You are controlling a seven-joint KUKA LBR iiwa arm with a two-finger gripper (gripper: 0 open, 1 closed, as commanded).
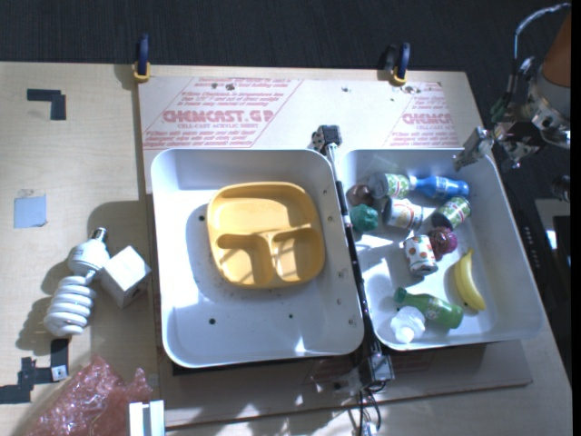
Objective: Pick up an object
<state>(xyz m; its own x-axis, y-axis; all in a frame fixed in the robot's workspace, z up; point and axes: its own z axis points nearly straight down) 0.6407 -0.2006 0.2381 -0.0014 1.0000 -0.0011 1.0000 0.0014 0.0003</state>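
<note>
The right bin (pixel 508 243) holds several small items: a blue bottle (pixel 441 186), a green-labelled can (pixel 395 185), a silver can (pixel 402 213), a red-and-white can (pixel 419 252), a yellow banana (pixel 467 282) and a green bottle (pixel 428 309) with a white cap. A teal object (pixel 363 218) lies against the bin's left wall. My gripper (pixel 505 140) hangs above the bin's far right corner, at the end of the arm, apart from all the items. Nothing shows in it.
The left bin (pixel 172 243) holds a yellow divided tray (pixel 266 234). On the bench to the left lie a spiral light bulb (pixel 74 289), a white cube (pixel 125 272) and a red mesh bag (pixel 91 398). Two clamps (pixel 142 57) (pixel 395 60) hold the printed cardboard behind the bins.
</note>
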